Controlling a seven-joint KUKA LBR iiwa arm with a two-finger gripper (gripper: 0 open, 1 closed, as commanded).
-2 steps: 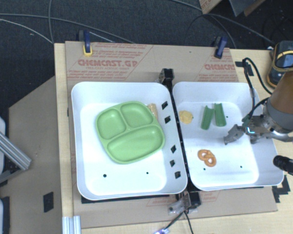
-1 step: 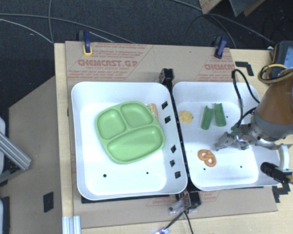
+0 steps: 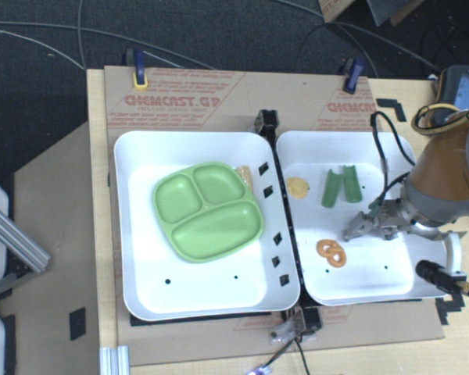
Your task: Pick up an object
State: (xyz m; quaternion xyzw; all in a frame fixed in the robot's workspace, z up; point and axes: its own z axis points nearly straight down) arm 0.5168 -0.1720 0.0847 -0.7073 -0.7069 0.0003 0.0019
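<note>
- Pretzel-shaped orange toy (image 3: 331, 252), small and looped, lies flat on the floor of the right white bin (image 3: 391, 281), toward its front-left part, and looks the likeliest pick since it sits nearest the tool.
- Grey two-finger gripper (image 3: 356, 230) hangs low over the same bin, just right of and behind the pretzel, its tips aimed leftward toward it.
- Whether that hand is spread or closed I cannot tell; nothing shows between its tips, so no grasp is claimed.
- Step in hand, as I judge it: the approach, before any closing on an object.
- Next move likely calls for a short shift forward and left to centre over the pretzel, then a descent to the bin floor.
- The pretzel's long axis runs roughly from back-left to front-right, its two loops side by side along that line; closing across the narrow way seems easier.
- Two green oblong blocks (image 3: 340, 186) lie behind, near the bin's back wall, beside a small pale yellow piece (image 3: 298, 187).
- A light green divided plastic plate (image 3: 209, 211) rests in the left white bin (image 3: 141, 272).
</note>
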